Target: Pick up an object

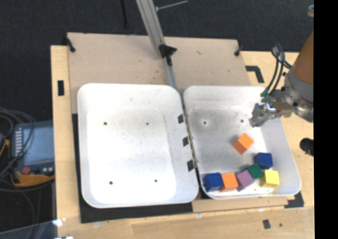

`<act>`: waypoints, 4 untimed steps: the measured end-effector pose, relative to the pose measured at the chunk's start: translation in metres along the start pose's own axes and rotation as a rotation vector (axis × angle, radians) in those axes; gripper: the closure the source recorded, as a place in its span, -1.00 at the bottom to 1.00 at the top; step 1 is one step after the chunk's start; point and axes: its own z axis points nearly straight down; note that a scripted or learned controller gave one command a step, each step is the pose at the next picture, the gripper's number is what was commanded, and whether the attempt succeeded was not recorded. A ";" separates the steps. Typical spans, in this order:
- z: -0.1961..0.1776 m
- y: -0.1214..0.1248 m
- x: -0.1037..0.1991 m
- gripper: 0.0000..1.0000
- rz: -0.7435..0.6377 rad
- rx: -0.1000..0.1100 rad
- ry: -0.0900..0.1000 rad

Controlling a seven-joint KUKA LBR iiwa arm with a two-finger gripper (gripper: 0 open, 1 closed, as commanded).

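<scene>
The right-hand bin (211, 106) is the thing to steer by: a shallow white tray of smooth plastic with rounded corners, its floor scuffed grey and dotted with a few small dark marks. Its twin, the left-hand bin (95, 106), butts against it along the near-vertical seam, where small dark clips sit.

Inside the right-hand bin lie small cubes with flat matte faces and crisp edges. An orange block (243, 143) sits alone, tilted on a corner, towards the bin's middle right. Along the bin's near wall runs a huddle: a blue block (213, 181) at the near left corner, a second orange block (229, 180) touching it, then a purple block (244, 179), a green block (255, 171), a yellow block (271, 178) and another blue block (263, 160) just above those.

The gripper (256, 118) hangs over the bin's far right part, above and apart from the lone orange block. It is grey metal, small and blurred here, and I cannot tell how it is set. Nothing is visibly caught in it. Cables loop off the wrist, and the arm behind it is cut off at the picture's edge.

A slim aluminium rail (149, 13) slants away from the bin's far left corner.
</scene>
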 end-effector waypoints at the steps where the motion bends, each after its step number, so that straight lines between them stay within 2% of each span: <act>1: 0.006 0.027 0.055 1.00 -0.001 0.005 0.000; 4: 0.046 0.085 0.200 1.00 0.000 0.006 -0.001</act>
